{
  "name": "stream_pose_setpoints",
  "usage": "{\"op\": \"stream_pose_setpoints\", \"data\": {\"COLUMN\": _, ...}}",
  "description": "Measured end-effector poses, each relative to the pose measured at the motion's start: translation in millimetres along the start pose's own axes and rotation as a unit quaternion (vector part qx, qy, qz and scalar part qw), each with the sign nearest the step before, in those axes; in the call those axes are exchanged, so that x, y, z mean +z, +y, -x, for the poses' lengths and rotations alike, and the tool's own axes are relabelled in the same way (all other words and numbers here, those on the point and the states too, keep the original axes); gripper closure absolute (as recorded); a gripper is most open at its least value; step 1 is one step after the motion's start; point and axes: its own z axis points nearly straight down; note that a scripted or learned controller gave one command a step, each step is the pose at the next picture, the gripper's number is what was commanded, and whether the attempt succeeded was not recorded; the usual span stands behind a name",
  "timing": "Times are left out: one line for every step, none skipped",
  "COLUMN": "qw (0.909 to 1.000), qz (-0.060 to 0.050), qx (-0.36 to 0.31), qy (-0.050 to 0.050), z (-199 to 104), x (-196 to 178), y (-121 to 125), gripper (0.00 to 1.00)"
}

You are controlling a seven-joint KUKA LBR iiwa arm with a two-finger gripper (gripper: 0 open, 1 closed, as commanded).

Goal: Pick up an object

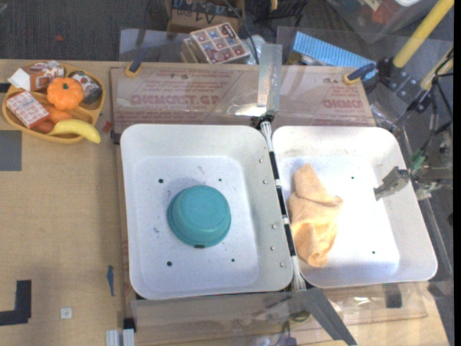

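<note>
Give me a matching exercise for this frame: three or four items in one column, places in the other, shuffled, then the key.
Items:
1. teal bowl
2. yellow cloth
3. banana
4. gripper

Places:
A. right bin, left half
B. tray at the bench's far left corner
C. right bin, over its right edge
D. left bin, middle

Pairs: 1-D, 2-A, 3-B, 4-C

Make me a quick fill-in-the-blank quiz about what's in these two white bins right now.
1. The teal bowl lies upside down in the ____ bin.
2. The crumpled cloth in the right bin is ____ in colour.
3. The hand is over the right bin's ____ edge.

Missing words: left; yellow; right
</note>
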Motion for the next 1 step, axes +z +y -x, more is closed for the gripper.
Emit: {"op": "stream_pose_setpoints", "data": {"qw": 0.9938, "qz": 0.0, "qx": -0.111, "qy": 0.0, "z": -44.7, "x": 90.7, "y": 36.1, "gripper": 0.0}}
